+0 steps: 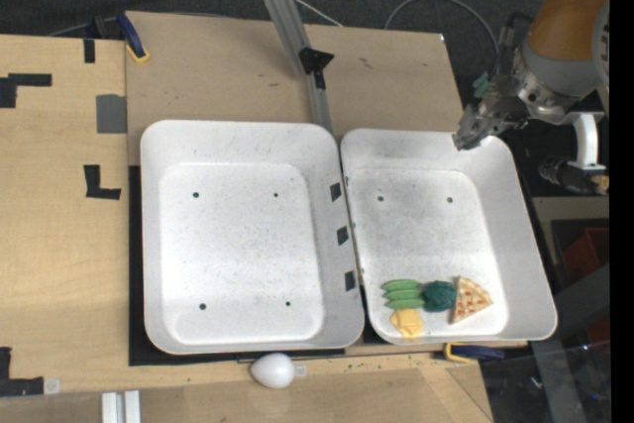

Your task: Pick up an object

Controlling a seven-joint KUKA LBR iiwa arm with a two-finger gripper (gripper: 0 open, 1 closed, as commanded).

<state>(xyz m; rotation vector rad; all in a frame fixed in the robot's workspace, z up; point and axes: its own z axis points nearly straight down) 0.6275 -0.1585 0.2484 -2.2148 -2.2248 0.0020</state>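
The wooden bench point(248, 64) is the biggest thing here, plain plywood-looking top with some black tape marks on the lighter panel off to the left. On it sit the two shallow white bins, both rounded-corner plastic trays with a speckled, scuffed floor: the left bin point(238, 233) and the right bin point(446, 223), edges touching in the middle. A grey metal rail point(282, 5) slants down from the top toward the seam between them. The arm point(565, 35) comes in from the upper right, orange band showing, wrist angled down and to the left so the gripper point(470, 136) hangs over the right bin's far right corner; it's too dark and small to tell how it's set. The stuff to pick is all bunched in the right bin's near corner: a green ridged pea-pod-looking toy point(401, 290), a dark teal lumpy blob point(437, 293), a pizza-slice wedge point(470, 299) and a small yellow piece point(406, 320). A smooth white egg shape point(272, 370) lies on the bench just in front of the left bin.
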